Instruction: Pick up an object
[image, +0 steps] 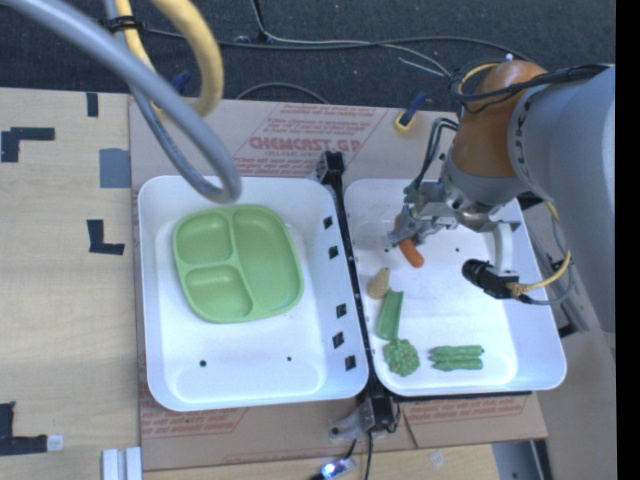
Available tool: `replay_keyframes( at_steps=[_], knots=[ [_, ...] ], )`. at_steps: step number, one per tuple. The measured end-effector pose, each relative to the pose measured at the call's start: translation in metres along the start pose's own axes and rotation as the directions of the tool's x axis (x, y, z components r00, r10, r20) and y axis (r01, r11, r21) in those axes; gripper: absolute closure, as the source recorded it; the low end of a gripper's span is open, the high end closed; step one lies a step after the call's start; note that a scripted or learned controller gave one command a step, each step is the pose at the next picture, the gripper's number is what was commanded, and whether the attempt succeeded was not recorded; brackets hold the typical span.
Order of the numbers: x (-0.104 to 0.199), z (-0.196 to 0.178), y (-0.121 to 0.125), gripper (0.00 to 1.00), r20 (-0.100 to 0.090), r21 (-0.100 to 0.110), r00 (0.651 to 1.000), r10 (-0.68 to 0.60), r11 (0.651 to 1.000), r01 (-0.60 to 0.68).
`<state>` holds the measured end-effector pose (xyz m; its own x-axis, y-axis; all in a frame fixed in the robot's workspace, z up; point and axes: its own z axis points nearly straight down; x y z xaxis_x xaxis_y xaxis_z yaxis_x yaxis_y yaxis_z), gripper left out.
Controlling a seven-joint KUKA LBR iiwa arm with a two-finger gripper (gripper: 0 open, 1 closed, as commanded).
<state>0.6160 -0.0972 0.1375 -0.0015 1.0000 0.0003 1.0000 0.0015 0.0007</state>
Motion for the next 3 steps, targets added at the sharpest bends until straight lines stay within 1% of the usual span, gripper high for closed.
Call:
replay_keyframes(
  at_steps=[1,2,3],
  knots=[
    [-0.009,-0.056,-0.003,1.00,0.001,-0.003,1.000,0.001,1.000,-0.001],
    [-0.001,-0.104,0.004,1.00,0.001,-0.004,1.000,-0.001,1.000,0.001],
    [0.047,-0.108,0.000,1.00,-0.001,0.002,1.000,-0.004,1.000,0.004]
  ],
)
